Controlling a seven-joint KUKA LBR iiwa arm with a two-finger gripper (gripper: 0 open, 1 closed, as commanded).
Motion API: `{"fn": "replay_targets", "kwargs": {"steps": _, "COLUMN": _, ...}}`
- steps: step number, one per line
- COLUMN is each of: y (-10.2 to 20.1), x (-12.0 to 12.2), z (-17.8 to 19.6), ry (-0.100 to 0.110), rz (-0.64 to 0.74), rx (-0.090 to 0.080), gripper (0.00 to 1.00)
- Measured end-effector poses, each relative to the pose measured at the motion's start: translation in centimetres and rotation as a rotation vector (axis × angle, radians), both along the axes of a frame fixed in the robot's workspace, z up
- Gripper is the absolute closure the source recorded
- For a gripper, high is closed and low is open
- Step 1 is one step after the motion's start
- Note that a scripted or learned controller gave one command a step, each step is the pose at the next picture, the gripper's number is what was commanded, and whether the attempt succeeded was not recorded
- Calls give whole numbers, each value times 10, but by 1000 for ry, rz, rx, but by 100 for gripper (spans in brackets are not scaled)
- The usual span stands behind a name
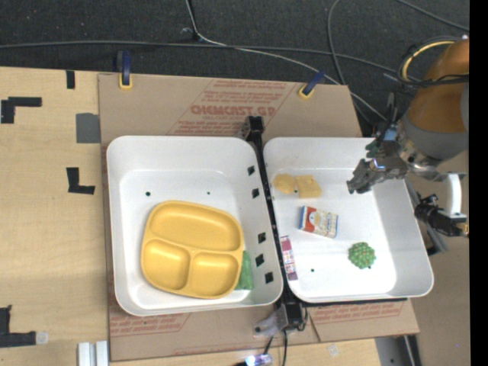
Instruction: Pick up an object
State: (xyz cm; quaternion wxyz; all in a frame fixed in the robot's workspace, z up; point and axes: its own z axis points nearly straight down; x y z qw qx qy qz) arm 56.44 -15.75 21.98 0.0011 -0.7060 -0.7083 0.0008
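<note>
Looks like the very start of the job: the reaching step, with no grab made yet. Can see the gripper (364, 178) up near the far right side of the right bin (396, 287), above the white floor and apart from all the things in there. Cannot tell if open or shut, too dark and small to make out. Can see nothing held in it.

Plenty to choose from in that right bin. Closest to the gripper: a flat tan piece (297, 184), off toward the middle wall. A bit nearer the front: a small red and white carton (318, 221). Near the front right: a bumpy green ball (362, 255), with bare floor all around it. Right up against the middle wall: a thin pink packet (287, 256), likely hard to get at.

Over in the left bin (183, 162): a big yellow tray (192, 248) with a green thing (245, 271) tucked at its side, well away from the gripper.

Next, probably: pick one thing, move over it, go straight down, then close on it. Best to try the green ball or the carton, with room on both sides. Need to line up well first, or risk just pushing it away.
</note>
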Motion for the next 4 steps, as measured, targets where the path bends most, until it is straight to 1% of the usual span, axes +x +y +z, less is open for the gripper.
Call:
{"fn": "replay_targets", "kwargs": {"steps": 1, "y": 48, "x": -18, "z": 0, "ry": 0, "rz": 1, "rx": 0, "gripper": 100}}
{"fn": "replay_targets", "kwargs": {"steps": 2, "y": 105, "x": -27, "z": 10, "ry": -1, "rz": 3, "rx": 1, "gripper": 100}}
{"fn": "replay_targets", "kwargs": {"steps": 3, "y": 160, "x": -43, "z": 2, "ry": 1, "rz": 3, "rx": 1, "gripper": 100}}
{"fn": "replay_targets", "kwargs": {"steps": 4, "y": 219, "x": -48, "z": -7, "ry": 1, "rz": 3, "rx": 0, "gripper": 100}}
